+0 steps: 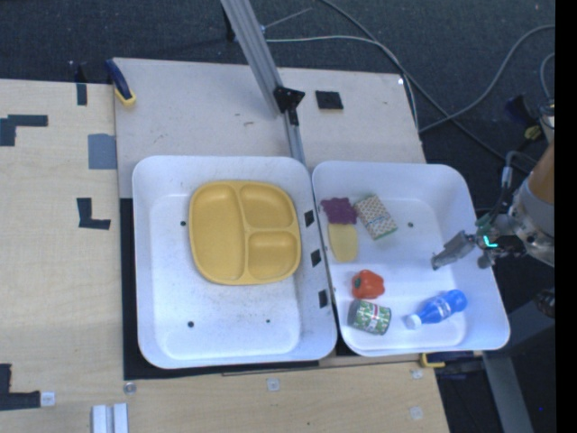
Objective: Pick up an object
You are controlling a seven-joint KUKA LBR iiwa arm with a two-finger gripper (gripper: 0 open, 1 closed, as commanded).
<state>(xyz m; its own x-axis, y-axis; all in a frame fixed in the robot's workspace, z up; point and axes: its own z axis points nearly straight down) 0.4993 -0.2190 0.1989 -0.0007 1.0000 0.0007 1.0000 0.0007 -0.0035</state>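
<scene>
Looking down on two shallow white plastic bins side by side: left bin [162, 242] carrying a yellow three-compartment plastic tray [243, 231], right bin [424, 183] holding the small stuff. Reaching in over the right bin's right rim, grey two-finger gripper [460, 249], nothing between its fingers, though jaw spread impossible to judge at this angle. Closest pick by the look of it: blue plastic bottle with a white cap [438, 308], lying on its side near the front right corner, just below the gripper. Then green patterned can [370, 317], red pepper-shaped toy [367, 283], pale yellow block [343, 242], patterned grey-green box [375, 216], purple grape-like cluster [338, 208]. Risks: bottle rolling away on contact, or fingers catching the bin wall.
</scene>
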